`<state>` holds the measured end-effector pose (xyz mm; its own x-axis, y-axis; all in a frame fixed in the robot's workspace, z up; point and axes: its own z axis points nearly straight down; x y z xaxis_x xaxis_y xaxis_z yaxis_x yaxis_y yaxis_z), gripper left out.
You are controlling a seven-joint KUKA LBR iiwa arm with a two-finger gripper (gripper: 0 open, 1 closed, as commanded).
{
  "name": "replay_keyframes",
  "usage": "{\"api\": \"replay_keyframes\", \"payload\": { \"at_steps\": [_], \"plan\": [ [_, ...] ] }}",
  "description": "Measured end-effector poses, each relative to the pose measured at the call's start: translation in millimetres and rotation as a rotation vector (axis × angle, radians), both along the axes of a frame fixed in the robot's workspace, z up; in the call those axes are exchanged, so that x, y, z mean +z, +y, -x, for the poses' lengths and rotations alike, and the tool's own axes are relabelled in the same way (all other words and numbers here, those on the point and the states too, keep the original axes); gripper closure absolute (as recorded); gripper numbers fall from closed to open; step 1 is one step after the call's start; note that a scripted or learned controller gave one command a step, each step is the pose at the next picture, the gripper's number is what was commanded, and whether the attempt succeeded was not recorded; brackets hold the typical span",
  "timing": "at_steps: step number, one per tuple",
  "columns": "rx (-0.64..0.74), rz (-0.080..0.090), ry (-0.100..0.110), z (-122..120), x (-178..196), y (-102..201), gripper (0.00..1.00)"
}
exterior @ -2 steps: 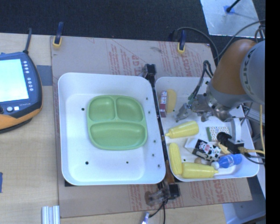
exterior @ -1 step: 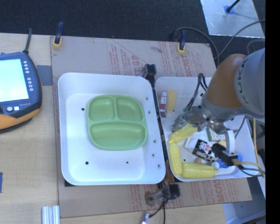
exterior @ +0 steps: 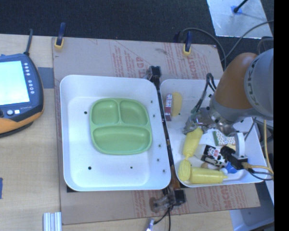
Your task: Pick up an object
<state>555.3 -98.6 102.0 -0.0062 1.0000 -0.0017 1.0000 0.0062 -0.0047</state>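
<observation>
1. The right-hand bin (exterior: 180, 88) served as the landmark; it sat directly against the left-hand bin (exterior: 70, 129), their rims meeting along one shared edge
2. The grey arm (exterior: 260, 83), with its orange band (exterior: 233, 83), reached in over the right-hand bin's far right part and covered much of that side
3. The gripper (exterior: 198, 121) hung low over the middle of the right-hand bin, just above the upper end of a yellow bottle-shaped object (exterior: 192, 142)
4. Whether its claw was released or clenched could not be told, since the wrist body hid it; nothing was seen between the tips
5. The yellow bottle-shaped object lay tilted in the middle of the right-hand bin, near the shared edge
6. A second, larger yellow object (exterior: 202, 174) lay along the right-hand bin's near rim, just below the first
7. A small black-and-white patterned object (exterior: 213, 154) lay right of the two yellow pieces, inside the same bin
8. A small red-and-white packet (exterior: 168, 106) and a pale yellow piece (exterior: 176, 104) lay in the bin's far left part, beside the shared edge
9. A green divided plate (exterior: 120, 126) rested in the middle of the left-hand bin, well apart from the right-hand bin's contents
10. A handheld control pendant (exterior: 12, 93) with a lit screen lay on the bench, far beyond the left-hand bin from the landmark
</observation>
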Motion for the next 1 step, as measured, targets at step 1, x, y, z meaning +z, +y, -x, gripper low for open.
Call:
{"api": "replay_keyframes", "payload": {
  "at_steps": [1],
  "plan": [
    [-0.001,-0.003,-0.003,18.0,90.4,79.9,1.0]
  ]
}}
